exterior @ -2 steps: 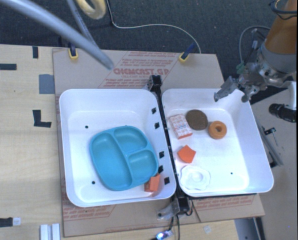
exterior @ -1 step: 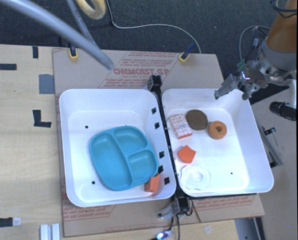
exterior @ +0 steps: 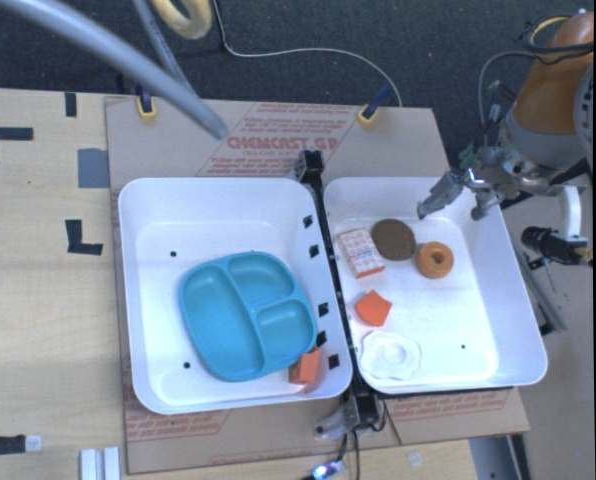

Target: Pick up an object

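Camera view showed the jaws (exterior: 459, 194) open and holding nothing, above the right bin's (exterior: 508, 298) far corner; approach step. Next they needed lowering over the nearby donut (exterior: 435, 260).

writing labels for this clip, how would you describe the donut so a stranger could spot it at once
Look in the right bin, the one nearest the arm. Toward its far side sits the donut, just right of a dark brown round cookie and below the hand. It is the only ring with a hole, golden orange-brown, unlike the solid orange block nearer the front.
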`<state>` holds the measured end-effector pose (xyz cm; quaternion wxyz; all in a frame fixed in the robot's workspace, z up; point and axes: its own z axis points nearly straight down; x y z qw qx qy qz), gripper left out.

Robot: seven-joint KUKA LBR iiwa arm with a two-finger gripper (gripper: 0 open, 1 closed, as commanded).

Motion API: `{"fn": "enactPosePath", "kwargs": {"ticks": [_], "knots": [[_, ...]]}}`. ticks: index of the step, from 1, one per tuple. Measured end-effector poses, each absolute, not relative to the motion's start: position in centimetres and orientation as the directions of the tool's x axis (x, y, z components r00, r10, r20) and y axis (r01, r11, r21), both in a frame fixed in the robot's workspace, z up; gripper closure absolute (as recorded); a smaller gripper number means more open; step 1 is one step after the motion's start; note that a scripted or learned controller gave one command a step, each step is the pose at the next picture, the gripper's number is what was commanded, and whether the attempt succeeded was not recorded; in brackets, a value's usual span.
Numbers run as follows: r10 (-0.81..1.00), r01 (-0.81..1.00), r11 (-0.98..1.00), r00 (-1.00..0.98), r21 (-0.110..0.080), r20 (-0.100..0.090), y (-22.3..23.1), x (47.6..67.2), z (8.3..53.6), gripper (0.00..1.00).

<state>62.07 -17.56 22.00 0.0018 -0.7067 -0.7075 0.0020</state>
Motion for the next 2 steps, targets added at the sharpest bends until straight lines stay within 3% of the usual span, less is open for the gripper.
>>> {"fn": "enactPosePath", "kwargs": {"ticks": [2], "knots": [[1.000,1.000,0.001,-0.001,-0.006,0.000,-17.8,61.2,11.6,0.00]]}}
